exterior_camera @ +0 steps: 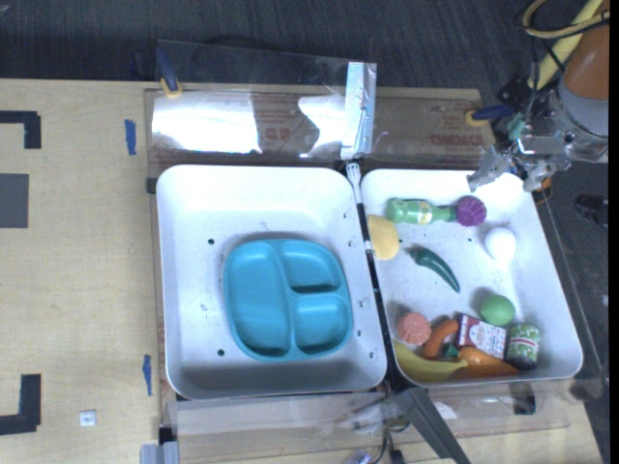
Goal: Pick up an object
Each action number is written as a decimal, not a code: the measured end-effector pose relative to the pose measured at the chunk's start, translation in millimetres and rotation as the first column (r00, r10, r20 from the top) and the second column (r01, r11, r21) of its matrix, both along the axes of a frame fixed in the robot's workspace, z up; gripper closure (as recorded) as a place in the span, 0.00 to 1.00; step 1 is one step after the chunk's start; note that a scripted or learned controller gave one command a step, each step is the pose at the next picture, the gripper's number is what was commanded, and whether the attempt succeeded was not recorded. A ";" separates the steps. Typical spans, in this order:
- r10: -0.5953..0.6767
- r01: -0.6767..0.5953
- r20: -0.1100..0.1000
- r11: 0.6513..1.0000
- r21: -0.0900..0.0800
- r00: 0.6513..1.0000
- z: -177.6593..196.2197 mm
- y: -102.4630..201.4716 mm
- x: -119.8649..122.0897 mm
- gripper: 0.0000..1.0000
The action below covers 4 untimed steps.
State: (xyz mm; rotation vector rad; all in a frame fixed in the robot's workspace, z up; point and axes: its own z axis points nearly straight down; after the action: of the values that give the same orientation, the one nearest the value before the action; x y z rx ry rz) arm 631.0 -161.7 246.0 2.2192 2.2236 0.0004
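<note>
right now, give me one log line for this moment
hand: above right bin's far corner, holding nothing seen | right shallow white bin: toy foods, untouched | left shallow white bin: blue divided plastic tray

In the right bin (551, 259), toys crowd the 6 o'clock edge and a bottle (418, 211) with a purple ball (471, 211) line 12 o'clock; the middle lies open around the green pepper (432, 265).

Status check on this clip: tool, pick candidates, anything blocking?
Tool above the right bin's far edge, nothing seen between its fingers. Toy food lies in that bin; purple ball and white egg nearest. Nothing in the way.
</note>
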 end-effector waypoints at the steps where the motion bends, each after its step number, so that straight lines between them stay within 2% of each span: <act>1: 0.080 -0.080 -0.006 0.997 0.002 0.997 -79.7 -0.4 28.9 0.00; 2: 0.260 -0.260 0.010 0.966 -0.006 0.966 -140.7 -27.7 38.5 0.00; 3: 0.456 -0.456 -0.006 0.890 0.005 0.890 -159.0 -30.7 29.6 0.00; 4: 0.457 -0.457 0.009 0.889 -0.008 0.889 -144.7 -30.2 34.3 1.00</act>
State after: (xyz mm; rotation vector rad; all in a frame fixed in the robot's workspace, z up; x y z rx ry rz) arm 665.3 -191.9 101.4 1.6274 2.6733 0.0064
